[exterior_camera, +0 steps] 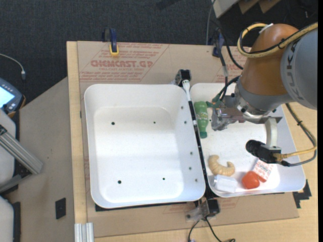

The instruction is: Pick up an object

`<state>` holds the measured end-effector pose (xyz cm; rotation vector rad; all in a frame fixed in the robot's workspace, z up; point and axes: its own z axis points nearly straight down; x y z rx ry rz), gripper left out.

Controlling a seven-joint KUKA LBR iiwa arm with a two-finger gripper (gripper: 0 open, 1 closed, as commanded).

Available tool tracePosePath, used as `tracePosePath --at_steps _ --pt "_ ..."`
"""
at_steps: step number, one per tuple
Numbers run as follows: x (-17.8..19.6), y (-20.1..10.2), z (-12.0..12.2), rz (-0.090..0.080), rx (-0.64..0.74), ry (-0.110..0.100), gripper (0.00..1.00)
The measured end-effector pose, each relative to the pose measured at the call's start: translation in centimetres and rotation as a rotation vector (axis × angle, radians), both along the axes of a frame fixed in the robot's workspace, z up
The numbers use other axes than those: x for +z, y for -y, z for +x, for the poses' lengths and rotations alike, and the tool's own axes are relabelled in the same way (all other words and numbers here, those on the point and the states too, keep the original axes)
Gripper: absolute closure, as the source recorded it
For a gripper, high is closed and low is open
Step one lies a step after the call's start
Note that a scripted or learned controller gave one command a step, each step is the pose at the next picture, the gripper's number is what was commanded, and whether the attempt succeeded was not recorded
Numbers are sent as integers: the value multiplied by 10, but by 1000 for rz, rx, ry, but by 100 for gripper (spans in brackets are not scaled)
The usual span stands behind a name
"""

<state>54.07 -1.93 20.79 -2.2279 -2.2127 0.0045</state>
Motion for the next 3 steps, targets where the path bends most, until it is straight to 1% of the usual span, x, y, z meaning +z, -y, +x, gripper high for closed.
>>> tracePosePath --at_steps 1,2,3 --pt "8 -65 2 1 12 5 100" --pt "18 -62 3 1 8 7 100" --pt "130 -102 31 4 13 19 100"
